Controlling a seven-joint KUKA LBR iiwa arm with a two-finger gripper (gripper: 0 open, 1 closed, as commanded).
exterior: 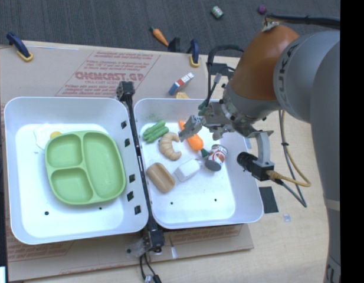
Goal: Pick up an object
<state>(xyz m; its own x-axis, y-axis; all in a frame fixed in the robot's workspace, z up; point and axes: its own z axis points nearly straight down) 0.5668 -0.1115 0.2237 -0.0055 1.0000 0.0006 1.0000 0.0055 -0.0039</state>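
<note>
Looking down from the fixed camera, I see the arm (288, 69) reaching in from the right of the frame, its gripper (196, 128) hanging over the upper middle of the right bin (240, 208). Whether the gripper is spread or pressed together, I cannot tell; its tip is a dark jumble against the toys beneath it.

Nothing sits visibly in its grasp. The candidates lie crowded just below it: an orange piece (195, 142) directly under the tip, a croissant (169, 146) just to its left, green beans (154, 131) further up and left, a bread roll (160, 177) lower down, a white block (186, 171) beside that, and a small can (216, 155) on its side to the right.

That crowding is the trouble, I'd say. The orange piece is close to the croissant, so a descent slightly off could pinch two things, or push one aside and close on air. The orange piece looks round and may squirt out sideways. The can could roll if nudged.

In the left of the frame, the left bin (16, 217) holds a green tray (84, 167), well apart from all this.
</note>
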